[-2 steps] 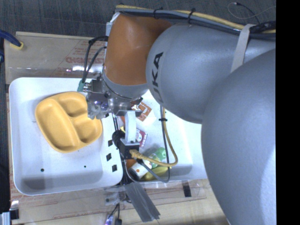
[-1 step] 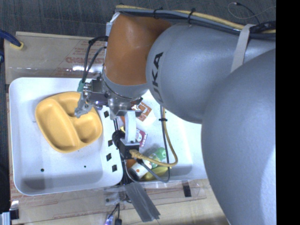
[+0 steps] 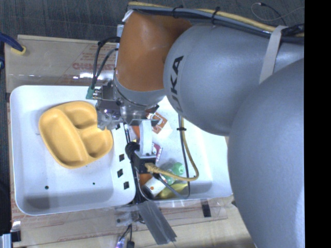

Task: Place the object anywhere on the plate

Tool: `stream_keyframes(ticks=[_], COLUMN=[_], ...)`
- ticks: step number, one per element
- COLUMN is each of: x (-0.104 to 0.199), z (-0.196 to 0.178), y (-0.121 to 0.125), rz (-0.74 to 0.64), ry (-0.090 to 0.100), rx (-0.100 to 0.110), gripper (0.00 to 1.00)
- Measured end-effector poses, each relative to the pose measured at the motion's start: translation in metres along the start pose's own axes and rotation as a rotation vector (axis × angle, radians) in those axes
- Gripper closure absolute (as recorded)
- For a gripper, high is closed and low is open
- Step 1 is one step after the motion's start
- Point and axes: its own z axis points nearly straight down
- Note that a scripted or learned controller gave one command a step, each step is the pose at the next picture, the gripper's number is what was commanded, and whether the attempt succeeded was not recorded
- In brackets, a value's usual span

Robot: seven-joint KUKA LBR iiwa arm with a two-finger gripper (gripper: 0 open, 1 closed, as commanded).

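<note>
A yellow plate (image 3: 72, 133) with two hollows lies in the left white bin (image 3: 31, 185). The arm's orange band (image 3: 142, 50) and wrist hang over the wall between the two bins. My gripper (image 3: 109, 115) sits just off the plate's right rim, low over the bin. The wrist hides most of it. Small objects lie in the right bin: an orange-and-white packet (image 3: 158, 123), a red-and-white packet (image 3: 155, 150), a green item (image 3: 177, 168) and a yellow one (image 3: 173, 189). I see nothing between the fingers.
The big grey arm (image 3: 248, 112) covers most of the right bin (image 3: 207, 182). A cable (image 3: 186, 154) loops down over that bin. A grey bracket (image 3: 158, 223) sticks out at the bench's front edge. Cardboard (image 3: 51, 53) lies behind the bins.
</note>
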Motion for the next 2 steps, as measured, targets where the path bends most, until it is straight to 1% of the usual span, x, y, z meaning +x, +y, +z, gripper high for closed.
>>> stream_keyframes(ticks=[1,2], x=[0.0,0.045], z=[0.0,0.055], y=[0.0,-0.033], rz=[0.0,0.016], ry=[0.0,0.001], rx=[0.0,-0.006], gripper=[0.0,0.0])
